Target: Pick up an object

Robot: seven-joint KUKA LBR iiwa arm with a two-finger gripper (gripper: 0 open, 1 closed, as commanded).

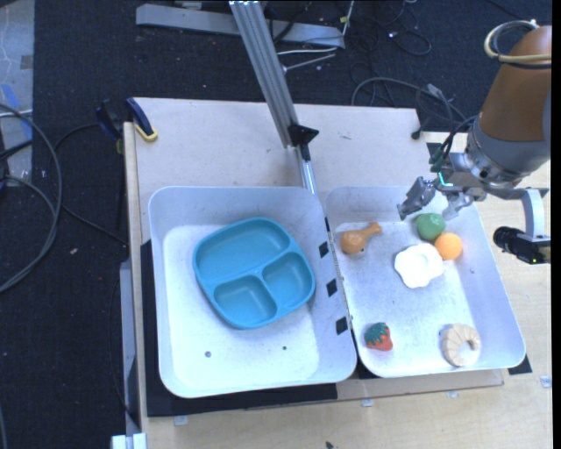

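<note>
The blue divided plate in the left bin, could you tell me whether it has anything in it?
Empty. All three compartments of the blue divided plate show bare blue; the toy foods lie in the right bin.

A pale wooden bench [228,145] stands on a dark floor [61,333], seen from above at a slant. Black cables [35,175] loop over the floor at the left, and more cables [386,88] trail across it beyond the bench's far edge. A slanted metal post [267,70] rises from the bench's middle toward the top of the view, fixed at its foot by a black bracket [302,136]. A grey metal bar [210,19] lies on the floor behind it. At the bench's far left corner sits a clamp [140,121] with a yellow tip. A black mat [151,386] shows along the bench's near left. The light is even and soft.
</note>
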